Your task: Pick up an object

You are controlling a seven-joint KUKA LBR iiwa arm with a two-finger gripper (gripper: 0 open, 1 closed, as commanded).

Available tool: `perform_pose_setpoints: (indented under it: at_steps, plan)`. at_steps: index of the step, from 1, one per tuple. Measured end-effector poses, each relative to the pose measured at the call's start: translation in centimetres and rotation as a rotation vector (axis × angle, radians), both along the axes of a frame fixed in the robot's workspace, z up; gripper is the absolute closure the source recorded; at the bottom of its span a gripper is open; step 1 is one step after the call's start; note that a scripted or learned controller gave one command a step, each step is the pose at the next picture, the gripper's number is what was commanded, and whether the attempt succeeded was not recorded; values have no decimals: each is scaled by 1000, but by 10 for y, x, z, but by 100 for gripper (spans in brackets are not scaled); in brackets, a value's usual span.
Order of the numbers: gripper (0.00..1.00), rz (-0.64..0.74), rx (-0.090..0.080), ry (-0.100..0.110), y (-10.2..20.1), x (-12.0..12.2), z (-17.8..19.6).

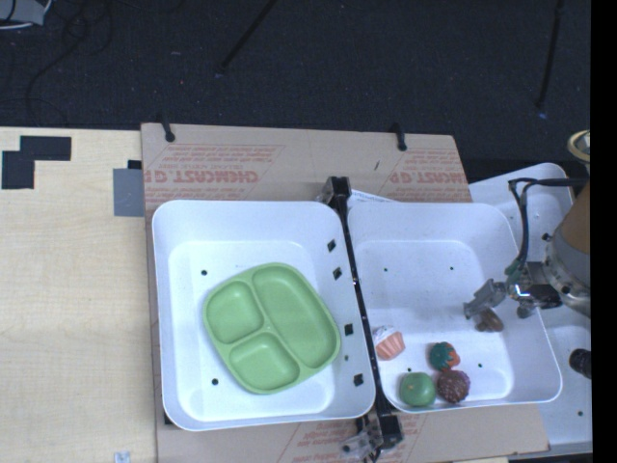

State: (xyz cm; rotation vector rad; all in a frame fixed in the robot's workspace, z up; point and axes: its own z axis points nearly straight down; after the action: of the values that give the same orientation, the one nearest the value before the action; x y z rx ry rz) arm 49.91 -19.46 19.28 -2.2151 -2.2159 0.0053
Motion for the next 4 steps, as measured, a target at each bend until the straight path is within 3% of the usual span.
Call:
perform_pose_setpoints:
  at_steps: [2, 3, 4]
  plan:
    - [0, -1, -1, -1, -9, -2, -100]
    - [100, -5, -2, -4, -11, -2, -87]
    - [100, 1, -4, -9, -2, 3, -37]
